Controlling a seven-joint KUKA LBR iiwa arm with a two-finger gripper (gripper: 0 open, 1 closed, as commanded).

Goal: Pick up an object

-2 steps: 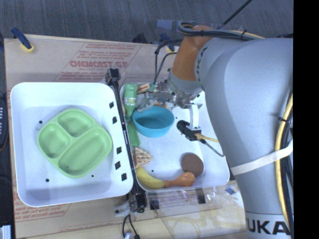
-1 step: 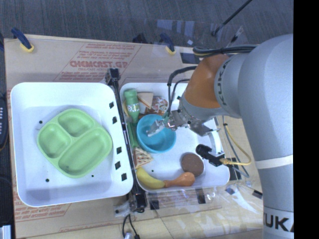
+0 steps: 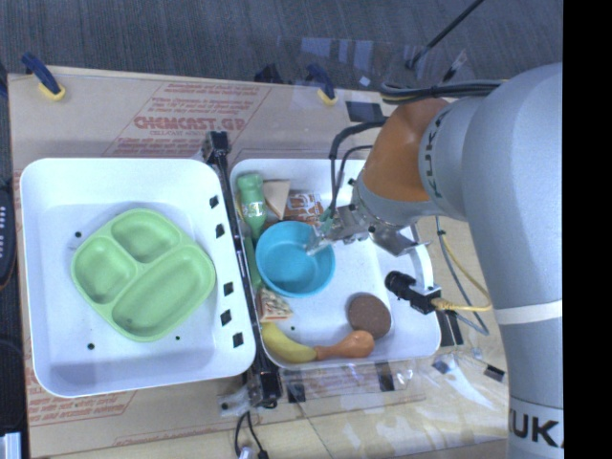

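Pincer [image 3: 325, 235] down in rt bin [image 3: 421, 338], at blue bowl [image 3: 295, 261] rim; grip state — can't tell. Green divided plate [image 3: 143, 273] in left bin [image 3: 43, 256].

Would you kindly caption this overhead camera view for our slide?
KUKA arm's gripper poised at the blue bowl rim in the cluttered right bin; green tray in the left bin.

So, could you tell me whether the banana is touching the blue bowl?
Apart: the camera view shows white bin floor and a snack packet between the banana and the blue bowl.
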